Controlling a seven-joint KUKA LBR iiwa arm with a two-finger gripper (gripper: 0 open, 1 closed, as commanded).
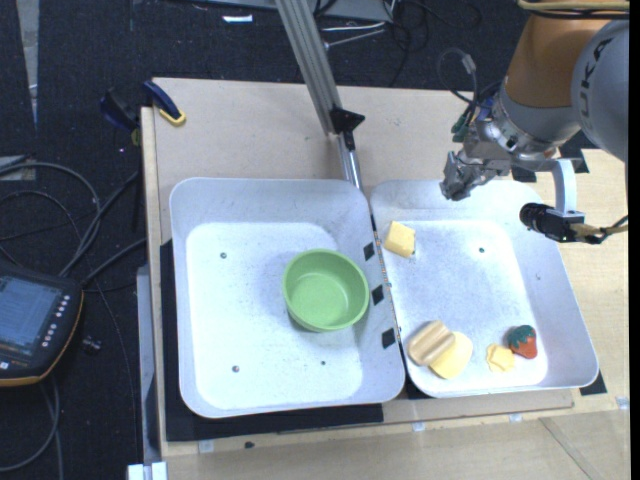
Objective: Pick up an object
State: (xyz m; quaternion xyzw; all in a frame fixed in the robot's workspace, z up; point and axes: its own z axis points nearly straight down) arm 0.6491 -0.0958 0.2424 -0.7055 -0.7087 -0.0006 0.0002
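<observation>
My gripper [457, 186] hangs over the far edge of the right bin [560, 298], raised above it, with nothing seen between its fingers. A small yellow block [400, 239] lies near that bin's far left corner, below and left of the gripper. At the bin's near side lie a pale yellow bread-like piece [438, 348], a small yellow chunk [500, 358] and a red and green strawberry-like toy [523, 341]. A green bowl [324, 289] sits in the left bin [220, 368].
A slanted metal pole [312, 58] reaches down to the far end of the divide between the bins. A blue and yellow clamp [162, 103] sits at the bench's far left corner. A handheld pendant [30, 323] lies off the bench to the left.
</observation>
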